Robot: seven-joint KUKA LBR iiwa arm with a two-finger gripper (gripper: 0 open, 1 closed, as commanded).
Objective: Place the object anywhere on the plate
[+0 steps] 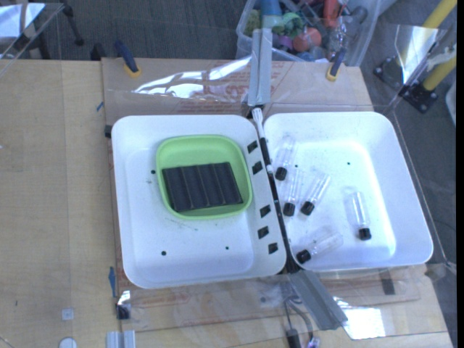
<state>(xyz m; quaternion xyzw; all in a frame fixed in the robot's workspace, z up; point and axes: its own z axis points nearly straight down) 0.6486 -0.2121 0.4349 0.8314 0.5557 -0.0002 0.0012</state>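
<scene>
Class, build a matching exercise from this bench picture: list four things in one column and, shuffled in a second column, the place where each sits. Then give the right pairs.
Things:
1. green plate
2. dark ridged block
3. clear vials with black caps
4. box of colourful items

Places:
A. in the right bin
B. behind the bins, at the top of the view
C. in the left bin
D. on the green plate

Pairs: 1-C, 2-D, 3-A, 4-B
</scene>
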